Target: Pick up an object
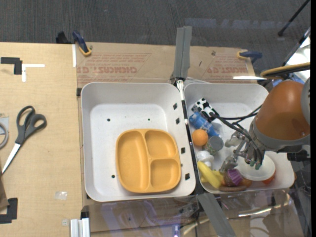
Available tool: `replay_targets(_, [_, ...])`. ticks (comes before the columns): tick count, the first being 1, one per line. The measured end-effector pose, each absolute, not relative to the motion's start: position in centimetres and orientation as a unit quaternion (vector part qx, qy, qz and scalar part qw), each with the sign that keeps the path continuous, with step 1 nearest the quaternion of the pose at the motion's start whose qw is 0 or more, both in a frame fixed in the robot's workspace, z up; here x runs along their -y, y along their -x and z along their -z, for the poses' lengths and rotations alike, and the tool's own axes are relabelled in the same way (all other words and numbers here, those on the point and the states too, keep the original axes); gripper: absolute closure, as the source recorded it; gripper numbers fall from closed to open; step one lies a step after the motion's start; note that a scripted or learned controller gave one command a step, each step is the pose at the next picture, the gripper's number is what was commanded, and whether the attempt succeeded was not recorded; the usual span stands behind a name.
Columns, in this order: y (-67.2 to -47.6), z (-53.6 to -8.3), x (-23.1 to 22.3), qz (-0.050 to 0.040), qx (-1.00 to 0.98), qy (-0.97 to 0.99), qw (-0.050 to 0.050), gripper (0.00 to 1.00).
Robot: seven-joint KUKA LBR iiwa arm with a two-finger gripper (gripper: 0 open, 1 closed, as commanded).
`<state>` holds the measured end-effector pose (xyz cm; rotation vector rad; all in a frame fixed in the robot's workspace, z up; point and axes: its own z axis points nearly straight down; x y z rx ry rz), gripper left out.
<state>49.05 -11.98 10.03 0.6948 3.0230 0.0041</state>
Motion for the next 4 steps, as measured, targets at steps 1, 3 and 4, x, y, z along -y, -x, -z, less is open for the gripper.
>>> replay_targets(1, [-50.1,-13.8,15.5,0.0002,-0.961,-0.278,0.002,0.0])
replay_targets(3, [-57.6,-11.9,16.5,-0.0001,-0.947,-0.32,0.001,0.0])
replay_targets(4, [-61.4,-9.3,10.1,0.0,-0.887,-0.461,0.002,0.0])
